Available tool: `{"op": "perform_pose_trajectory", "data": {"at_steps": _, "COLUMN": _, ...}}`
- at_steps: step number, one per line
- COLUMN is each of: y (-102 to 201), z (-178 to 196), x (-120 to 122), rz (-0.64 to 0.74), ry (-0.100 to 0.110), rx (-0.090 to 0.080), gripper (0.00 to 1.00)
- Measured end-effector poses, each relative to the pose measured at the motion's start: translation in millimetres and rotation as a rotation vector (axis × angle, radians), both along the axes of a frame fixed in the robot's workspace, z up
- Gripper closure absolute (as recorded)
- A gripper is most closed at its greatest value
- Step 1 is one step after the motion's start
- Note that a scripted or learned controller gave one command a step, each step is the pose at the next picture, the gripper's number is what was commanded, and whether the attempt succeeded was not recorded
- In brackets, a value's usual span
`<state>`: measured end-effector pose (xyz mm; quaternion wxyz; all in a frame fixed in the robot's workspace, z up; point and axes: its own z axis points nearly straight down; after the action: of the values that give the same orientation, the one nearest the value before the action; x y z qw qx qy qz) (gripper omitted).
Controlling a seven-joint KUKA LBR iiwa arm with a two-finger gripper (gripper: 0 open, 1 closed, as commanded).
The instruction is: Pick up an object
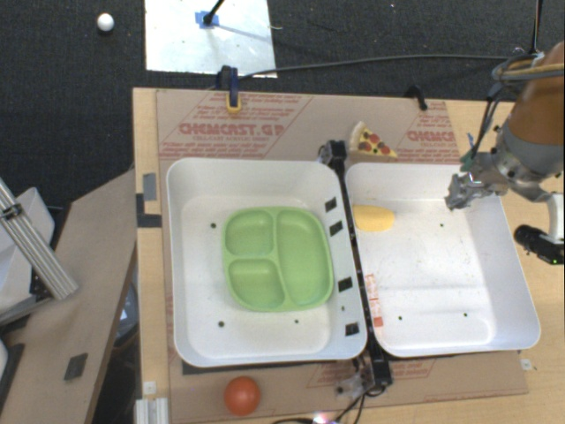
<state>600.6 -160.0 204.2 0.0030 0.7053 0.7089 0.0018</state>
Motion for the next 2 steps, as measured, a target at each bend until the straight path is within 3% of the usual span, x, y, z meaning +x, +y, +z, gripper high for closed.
{"op": "perform_pose_trajectory", "data": {"at_steps": 1, "y": -3, "z": 64, "x": -3, "rz": 0.000, "ry": -0.002, "rx": -0.001, "gripper": 1.00}}
{"op": "perform_pose_trajectory", "data": {"at_steps": 2, "y": 49, "z": 58, "x": -24, "rz": 0.004, "ry": 0.006, "rx": 0.003, "gripper": 1.00}}
